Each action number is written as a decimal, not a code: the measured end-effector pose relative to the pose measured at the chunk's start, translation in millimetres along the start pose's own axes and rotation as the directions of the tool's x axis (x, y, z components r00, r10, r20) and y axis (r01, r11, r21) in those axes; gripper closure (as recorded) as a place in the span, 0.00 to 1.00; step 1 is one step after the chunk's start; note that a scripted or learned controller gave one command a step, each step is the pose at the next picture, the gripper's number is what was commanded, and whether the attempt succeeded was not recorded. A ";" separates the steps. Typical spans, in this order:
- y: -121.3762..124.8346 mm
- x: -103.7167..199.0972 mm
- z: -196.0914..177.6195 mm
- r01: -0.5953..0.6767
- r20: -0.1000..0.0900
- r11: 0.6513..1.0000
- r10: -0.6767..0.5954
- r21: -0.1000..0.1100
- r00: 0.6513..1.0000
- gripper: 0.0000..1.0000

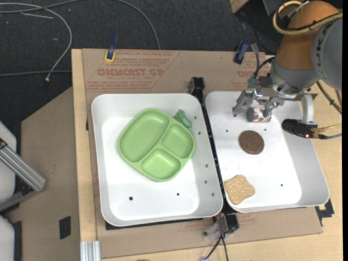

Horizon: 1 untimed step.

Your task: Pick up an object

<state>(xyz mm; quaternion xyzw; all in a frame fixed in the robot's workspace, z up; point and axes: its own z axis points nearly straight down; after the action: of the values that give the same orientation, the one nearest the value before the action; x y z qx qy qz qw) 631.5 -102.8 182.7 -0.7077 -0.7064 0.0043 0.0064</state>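
Two shallow white bins on a cardboard-topped bench. In the right bin (304, 184) lie a flat round dark-brown cookie (252, 142) at mid-bin and, nearer us by the left wall, a pale tan cracker-like biscuit (239, 189). The left bin (109, 189) bears a light-green three-compartment plastic plate (156, 144). The two-finger gripper (255, 106) hovers over the right bin's far end, just beyond the brown cookie — we cannot tell how its jaws stand. We judge both pieces light, stiff and low-lying; a grasp across opposite edges seems best — the flat faces offer little purchase.
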 end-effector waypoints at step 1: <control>3.1 0.1 -8.1 0.002 0.002 1.000 -0.002 -0.014 1.000 0.00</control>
<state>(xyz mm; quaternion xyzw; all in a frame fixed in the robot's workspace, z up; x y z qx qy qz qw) 634.8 -102.7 190.9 -0.7069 -0.7073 -0.0001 0.0007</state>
